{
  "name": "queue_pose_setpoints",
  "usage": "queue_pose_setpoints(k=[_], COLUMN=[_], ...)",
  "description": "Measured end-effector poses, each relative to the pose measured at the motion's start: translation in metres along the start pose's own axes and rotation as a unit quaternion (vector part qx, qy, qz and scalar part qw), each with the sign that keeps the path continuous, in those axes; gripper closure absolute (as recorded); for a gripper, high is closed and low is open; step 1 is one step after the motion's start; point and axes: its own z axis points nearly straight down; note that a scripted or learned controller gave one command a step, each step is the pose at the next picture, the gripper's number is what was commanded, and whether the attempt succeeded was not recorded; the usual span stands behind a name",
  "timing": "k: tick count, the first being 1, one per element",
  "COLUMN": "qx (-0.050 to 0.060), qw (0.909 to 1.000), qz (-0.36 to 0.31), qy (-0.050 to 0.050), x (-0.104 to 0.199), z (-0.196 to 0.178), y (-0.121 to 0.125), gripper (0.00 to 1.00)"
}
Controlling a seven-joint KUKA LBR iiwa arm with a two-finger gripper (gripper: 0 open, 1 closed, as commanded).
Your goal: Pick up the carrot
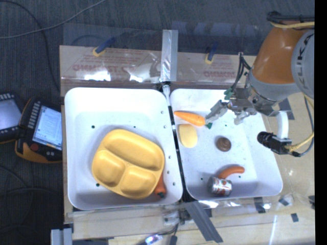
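We see two bins: the left bin [82,111] and the right bin [265,162] look like smooth white plastic with a soft sheen. The yellow tray [127,162] in the left one is glossy moulded plastic. The carrot [189,118] looks smooth, matt orange plastic. The can [220,186] at the near side shines like metal. The brown disc [223,144] looks dull. Beyond the bins, clear plastic sheeting [122,65] glints over cardboard. The arm [278,60] has a smooth orange and grey shell, faintly glossy.
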Motion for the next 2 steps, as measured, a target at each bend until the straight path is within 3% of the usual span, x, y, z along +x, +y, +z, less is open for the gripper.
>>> queue_pose_setpoints(k=[1,2], qx=[-0.008,-0.002], qw=[0.996,0.9998], qz=[0.089,0.021], qy=[0.001,-0.001], x=[0.001,-0.005], z=[0.134,0.145], y=[0.03,0.092], gripper=[0.0,0.0])
